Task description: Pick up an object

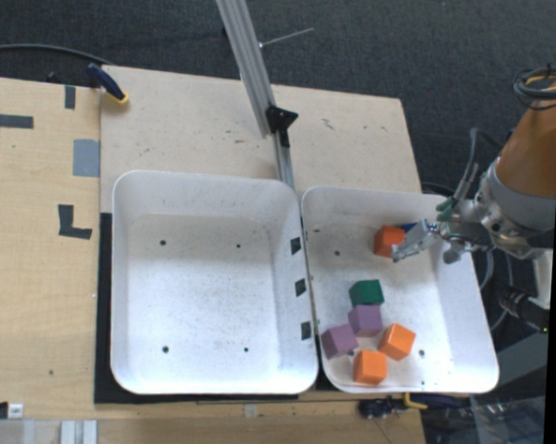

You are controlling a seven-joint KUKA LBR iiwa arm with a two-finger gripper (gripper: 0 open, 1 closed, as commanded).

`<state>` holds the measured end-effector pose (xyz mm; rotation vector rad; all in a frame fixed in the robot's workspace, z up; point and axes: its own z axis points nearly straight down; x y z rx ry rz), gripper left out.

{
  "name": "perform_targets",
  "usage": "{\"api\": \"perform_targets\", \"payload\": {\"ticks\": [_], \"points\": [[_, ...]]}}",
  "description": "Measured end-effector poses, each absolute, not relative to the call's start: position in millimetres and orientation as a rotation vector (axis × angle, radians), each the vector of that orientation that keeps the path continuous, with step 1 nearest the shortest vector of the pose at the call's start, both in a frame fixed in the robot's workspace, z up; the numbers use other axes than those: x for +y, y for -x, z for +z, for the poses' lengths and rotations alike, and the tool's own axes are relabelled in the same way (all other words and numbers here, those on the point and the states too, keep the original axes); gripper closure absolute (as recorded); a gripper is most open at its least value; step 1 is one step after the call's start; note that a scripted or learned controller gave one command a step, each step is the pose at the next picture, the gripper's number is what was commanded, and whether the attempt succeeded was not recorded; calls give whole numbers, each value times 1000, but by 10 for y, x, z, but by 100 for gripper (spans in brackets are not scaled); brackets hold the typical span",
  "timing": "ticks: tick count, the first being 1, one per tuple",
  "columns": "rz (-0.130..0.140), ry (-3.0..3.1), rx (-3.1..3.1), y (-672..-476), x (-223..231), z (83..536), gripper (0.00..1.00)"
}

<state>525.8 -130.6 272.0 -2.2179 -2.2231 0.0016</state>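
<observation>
Reaching in from the right, the gripper sits against an orange cube at the right bin's far end; whether it grips the cube cannot be told.

Legible text: none that I can read. I find no label, brand, number or sign on the bins, blocks or bench.

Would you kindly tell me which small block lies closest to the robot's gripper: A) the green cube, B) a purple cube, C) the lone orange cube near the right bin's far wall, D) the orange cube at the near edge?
C: the lone orange cube sits right beside the gripper, apart from the cluster.
</observation>
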Motion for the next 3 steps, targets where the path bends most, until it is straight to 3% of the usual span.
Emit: {"api": "perform_targets", "payload": {"ticks": [1,3], "points": [[1,2218,-2223,-5258,-1308,2721,0],[7,2217,-2219,-5247,-1278,1643,0]]}}
